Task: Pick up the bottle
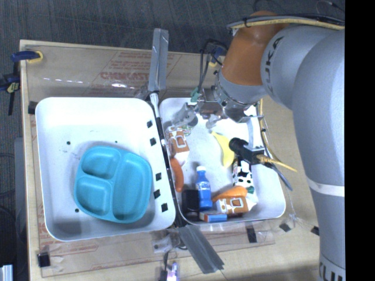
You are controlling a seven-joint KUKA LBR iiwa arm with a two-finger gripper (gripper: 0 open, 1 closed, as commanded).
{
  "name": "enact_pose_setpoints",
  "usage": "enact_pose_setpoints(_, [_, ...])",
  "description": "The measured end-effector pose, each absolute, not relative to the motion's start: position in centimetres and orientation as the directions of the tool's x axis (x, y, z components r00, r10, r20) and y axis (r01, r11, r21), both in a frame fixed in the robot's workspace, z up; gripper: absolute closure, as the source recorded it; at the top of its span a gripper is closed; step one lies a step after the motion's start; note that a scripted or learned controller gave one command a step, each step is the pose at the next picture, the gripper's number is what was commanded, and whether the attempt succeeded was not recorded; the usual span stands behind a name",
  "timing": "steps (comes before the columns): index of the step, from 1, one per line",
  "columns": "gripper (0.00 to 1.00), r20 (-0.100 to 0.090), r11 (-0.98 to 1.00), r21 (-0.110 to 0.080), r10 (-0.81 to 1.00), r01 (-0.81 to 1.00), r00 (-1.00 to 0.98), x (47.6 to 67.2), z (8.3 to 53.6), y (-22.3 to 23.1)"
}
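Two white bins sit side by side. The left bin (53, 157) holds one blue divided tray (114, 183). The right bin (272, 201) holds a jumble: one blue bottle (203, 189), one banana (222, 148), one cow toy (242, 174), two small cartons (177, 140), one hot dog (177, 173) and a black block (190, 202). The claw (190, 115) hangs at the far left corner of the right bin; I cannot tell how its fingers stand. The bottle lies near the bin's near edge, well apart from the claw and nearer the viewer.
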State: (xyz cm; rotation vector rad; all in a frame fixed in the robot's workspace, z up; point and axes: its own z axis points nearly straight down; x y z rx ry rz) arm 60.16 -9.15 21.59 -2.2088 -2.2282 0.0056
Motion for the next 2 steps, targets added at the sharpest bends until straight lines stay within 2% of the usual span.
enact_pose_setpoints(1, [0.0, 0.0, -0.074, -0.006, 0.997, 0.997, 0.074, 53.8, 14.6, -10.4])
enact_pose_setpoints(2, [0.0, -0.004, 0.007, 0.0, 1.0, 1.0, -0.007, 47.6, 9.2, -12.5])
